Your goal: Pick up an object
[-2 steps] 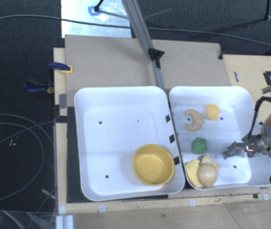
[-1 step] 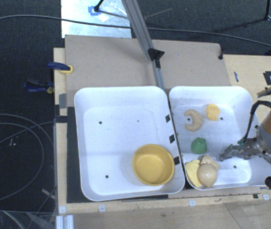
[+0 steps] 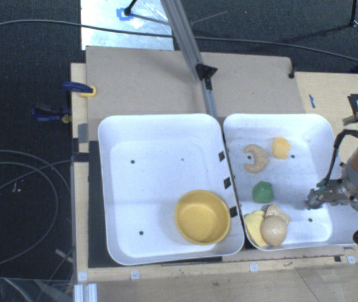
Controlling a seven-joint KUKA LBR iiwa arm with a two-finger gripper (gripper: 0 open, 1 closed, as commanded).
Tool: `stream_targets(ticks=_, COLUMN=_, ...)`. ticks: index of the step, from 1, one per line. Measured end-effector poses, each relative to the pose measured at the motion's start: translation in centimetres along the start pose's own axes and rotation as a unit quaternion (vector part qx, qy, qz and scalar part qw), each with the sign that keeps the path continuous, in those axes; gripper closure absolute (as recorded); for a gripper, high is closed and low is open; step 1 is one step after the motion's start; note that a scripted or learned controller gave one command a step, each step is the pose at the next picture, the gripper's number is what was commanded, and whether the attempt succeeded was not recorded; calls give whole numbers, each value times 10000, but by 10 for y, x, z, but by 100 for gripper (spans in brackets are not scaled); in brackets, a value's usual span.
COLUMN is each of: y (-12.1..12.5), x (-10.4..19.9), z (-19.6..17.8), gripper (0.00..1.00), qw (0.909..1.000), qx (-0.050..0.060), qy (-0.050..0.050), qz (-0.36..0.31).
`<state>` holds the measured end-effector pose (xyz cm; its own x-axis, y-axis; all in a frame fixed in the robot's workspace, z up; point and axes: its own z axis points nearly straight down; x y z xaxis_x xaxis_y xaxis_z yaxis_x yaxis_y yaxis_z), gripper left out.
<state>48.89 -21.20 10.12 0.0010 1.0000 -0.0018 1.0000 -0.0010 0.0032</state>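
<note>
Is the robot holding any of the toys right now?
No. The end effector sits over bare floor of the right bin, apart from the green object, with nothing between its tips.

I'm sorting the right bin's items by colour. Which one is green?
The small round green piece in the middle of the right bin. The others there are yellow, tan or beige.

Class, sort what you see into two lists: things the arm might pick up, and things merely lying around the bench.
For the job: yellow bowl, croissant, green ball, yellow lump, bread roll, hand.
Lying about: blue clamp, floor cables, metal pole.
</note>
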Motion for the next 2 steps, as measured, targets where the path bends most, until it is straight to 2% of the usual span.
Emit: stream_targets(ticks=2, y=16, x=-1, z=-91, gripper=100, qw=10000, qx=-15, qy=-4, qz=-35)
